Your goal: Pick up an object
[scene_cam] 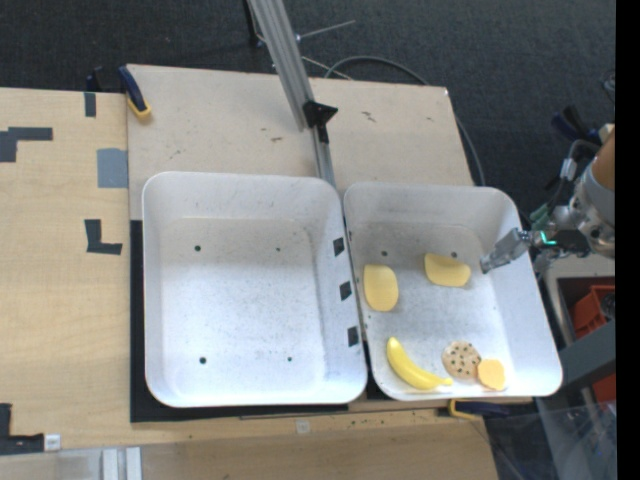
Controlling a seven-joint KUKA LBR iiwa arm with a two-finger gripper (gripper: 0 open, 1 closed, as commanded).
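The gripper (497,258) hangs at the right bin's (520,298) right wall, just beside a yellow lump (447,270); whether its fingers are released or clenched cannot be told from here, and nothing shows between them. That lump is probably the easiest pick, lying apart from the oval piece (380,288). The banana (413,366), cookie (461,359) and orange disc (491,374) crowd the near wall. A good try would centre over the lump, clear of the wall, descend straight, then close.

Worktop (250,118) viewed from above at a slant, from moderate distance; both white bins (240,193) framed side by side.
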